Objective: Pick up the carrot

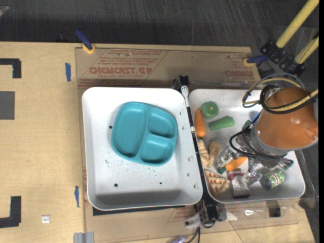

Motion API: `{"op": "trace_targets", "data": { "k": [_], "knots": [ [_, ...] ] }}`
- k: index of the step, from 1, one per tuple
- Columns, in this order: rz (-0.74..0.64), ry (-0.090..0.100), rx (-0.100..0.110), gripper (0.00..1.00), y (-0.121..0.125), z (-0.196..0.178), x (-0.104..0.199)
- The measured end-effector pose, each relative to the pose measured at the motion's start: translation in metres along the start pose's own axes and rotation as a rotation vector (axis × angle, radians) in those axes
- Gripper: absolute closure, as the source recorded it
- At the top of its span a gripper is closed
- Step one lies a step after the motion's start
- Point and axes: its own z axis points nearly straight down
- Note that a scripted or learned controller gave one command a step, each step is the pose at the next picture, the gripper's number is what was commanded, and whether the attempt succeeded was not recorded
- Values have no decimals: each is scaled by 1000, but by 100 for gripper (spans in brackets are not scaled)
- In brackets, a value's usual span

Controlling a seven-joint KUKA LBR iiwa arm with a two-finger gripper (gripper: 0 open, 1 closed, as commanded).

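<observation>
gripper (242, 162) low in right bin (298, 186) | carrot (200, 123) lies apart, untouched

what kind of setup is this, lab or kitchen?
Most likely a robot lab bench, not a kitchen. Two white bins sit on a cardboard sheet held by clamps, and the objects are toy food: a carrot, a teal divided plate. The arm hangs over the right bin.

Teal divided plate (144, 133) in left bin (96, 151); green cylinder (208, 109) in right bin (298, 184)
</observation>
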Motion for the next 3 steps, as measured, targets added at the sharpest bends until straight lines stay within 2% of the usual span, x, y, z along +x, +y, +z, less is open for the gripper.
{"op": "trace_targets", "data": {
  "k": [1, 2, 3],
  "knots": [
    [442, 9, 1, 0, -13, 1, 12],
    [402, 8, -6, 0, -71, 2, -65],
    [405, -14, 4, 100, -74, -14, -72]
  ]
}}
